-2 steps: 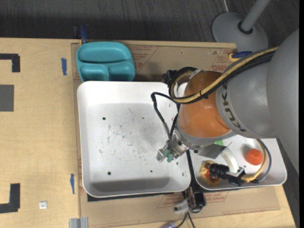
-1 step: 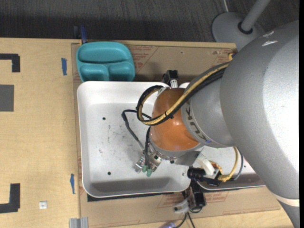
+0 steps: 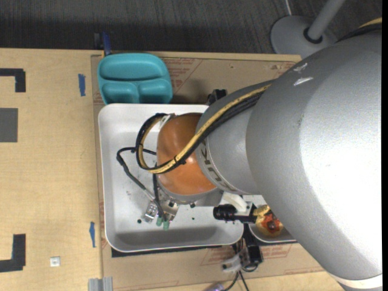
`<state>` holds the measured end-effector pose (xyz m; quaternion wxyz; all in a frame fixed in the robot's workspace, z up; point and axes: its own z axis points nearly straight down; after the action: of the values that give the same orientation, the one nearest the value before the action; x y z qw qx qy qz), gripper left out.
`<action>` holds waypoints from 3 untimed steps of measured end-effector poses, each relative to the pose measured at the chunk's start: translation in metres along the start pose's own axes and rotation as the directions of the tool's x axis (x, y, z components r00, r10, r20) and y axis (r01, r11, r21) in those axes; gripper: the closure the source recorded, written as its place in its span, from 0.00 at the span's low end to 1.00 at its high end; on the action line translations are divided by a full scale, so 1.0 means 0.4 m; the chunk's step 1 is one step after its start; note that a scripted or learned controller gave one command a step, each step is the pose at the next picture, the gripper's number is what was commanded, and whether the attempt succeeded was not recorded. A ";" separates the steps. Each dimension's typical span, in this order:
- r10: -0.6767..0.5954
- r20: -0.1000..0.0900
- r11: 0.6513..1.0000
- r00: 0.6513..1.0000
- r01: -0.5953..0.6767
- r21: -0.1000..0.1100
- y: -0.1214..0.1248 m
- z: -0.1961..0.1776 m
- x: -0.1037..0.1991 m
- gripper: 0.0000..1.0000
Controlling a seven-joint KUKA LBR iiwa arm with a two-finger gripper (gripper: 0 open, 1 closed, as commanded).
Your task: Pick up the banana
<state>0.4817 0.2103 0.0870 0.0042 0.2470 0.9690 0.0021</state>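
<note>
Camera view has us reaching low into the left white bin (image 3: pixel 112 162), our gripper (image 3: pixel 159 216) near its front wall, finger state impossible to tell, and the banana perhaps that yellow patch (image 3: pixel 262 213) in the right bin, so picking remains undone.
</note>
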 end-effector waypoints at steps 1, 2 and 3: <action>0.001 0.002 1.000 1.000 -0.001 -0.003 0.002 -0.025 -0.001 1.00; 0.003 0.004 1.000 1.000 -0.003 -0.006 0.003 -0.050 -0.002 1.00; 0.003 0.006 1.000 1.000 -0.003 -0.009 0.005 -0.074 -0.003 1.00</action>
<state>0.4835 0.2115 0.1167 0.0079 0.2487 0.9685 0.0055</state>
